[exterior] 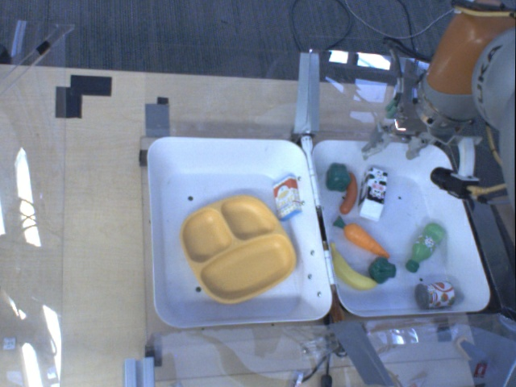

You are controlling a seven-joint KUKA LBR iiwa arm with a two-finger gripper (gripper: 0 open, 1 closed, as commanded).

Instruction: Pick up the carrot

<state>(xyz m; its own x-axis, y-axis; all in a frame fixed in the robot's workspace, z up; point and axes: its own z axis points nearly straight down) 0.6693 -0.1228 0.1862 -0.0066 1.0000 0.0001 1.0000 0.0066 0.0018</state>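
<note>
The carrot is orange with a green stub at its left end. It lies slantwise in the middle of the right bin. My gripper hangs over the bin's far edge, well above and behind the carrot. Its two fingers are spread apart, one at the left and one at the right, with nothing between them.
Around the carrot in the right bin lie a banana, two broccoli pieces, a red-orange sausage, a milk carton, a green bottle and a can. The left bin holds a yellow divided plate and a small carton.
</note>
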